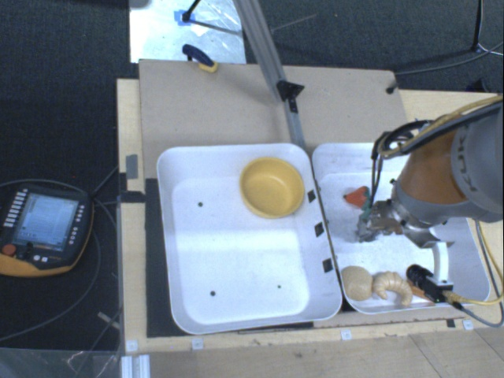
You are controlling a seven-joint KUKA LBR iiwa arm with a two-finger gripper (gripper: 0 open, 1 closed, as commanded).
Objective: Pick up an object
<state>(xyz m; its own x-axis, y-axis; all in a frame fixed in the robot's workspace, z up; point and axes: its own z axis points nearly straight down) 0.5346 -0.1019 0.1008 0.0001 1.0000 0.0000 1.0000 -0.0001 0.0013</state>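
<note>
Small orange-red object (356,196) lies in right white bin (339,164), just beside gripper (368,228); grip state unclear. Centre over it, descend straight.

Yellow bowl (272,186) upright in left bin (189,290) (upper right).

Tool (372,228) beside orange object (357,196)

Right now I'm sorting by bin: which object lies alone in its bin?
The yellow bowl, alone in the left bin; the other objects share the right bin.
</note>
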